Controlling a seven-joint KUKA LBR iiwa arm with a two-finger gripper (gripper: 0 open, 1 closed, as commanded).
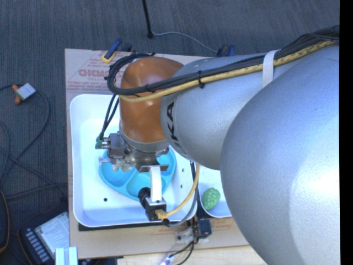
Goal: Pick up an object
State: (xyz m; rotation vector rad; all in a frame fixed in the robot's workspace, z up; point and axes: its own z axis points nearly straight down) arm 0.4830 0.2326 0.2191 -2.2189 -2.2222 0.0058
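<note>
- The claw hangs low in the left bin, directly over a blue plastic piece; its tips are hidden under the wrist, so whether it has hold of anything cannot be told.
- The blue piece lies flat beneath and slightly left of the claw, its broad end toward the bin's near-left corner.
- A green ball sits in the right bin, just beyond the dividing wall, near the front edge.
- Cables and the arm's bulk crowd the right side; the bin wall could block a sideways reach.
</note>
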